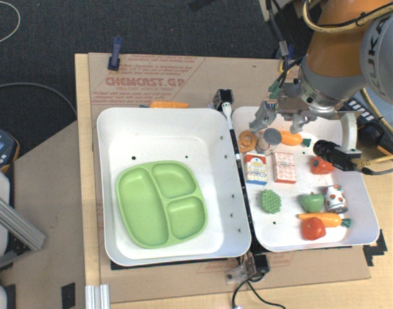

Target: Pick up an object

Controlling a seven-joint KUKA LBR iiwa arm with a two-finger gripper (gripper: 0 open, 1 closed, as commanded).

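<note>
My gripper (283, 125) hovers over the back of the right bin (366, 234), its two grey fingers spread open with nothing between them. Just below it lie an orange carrot-like piece (291, 138) and a small grey round thing (271, 136). A tan ring-shaped pastry (247, 140) sits to their left. Two small cartons (255, 169) (284, 167) lie side by side in front of the gripper.
Further forward in the right bin are a green bumpy fruit (270, 201), a green pepper (312, 202), a small can (336, 198), a red piece (321, 166), a carrot (325, 219) and a tomato (313, 230). A green divided plate (161, 203) lies in the left bin (112, 134).
</note>
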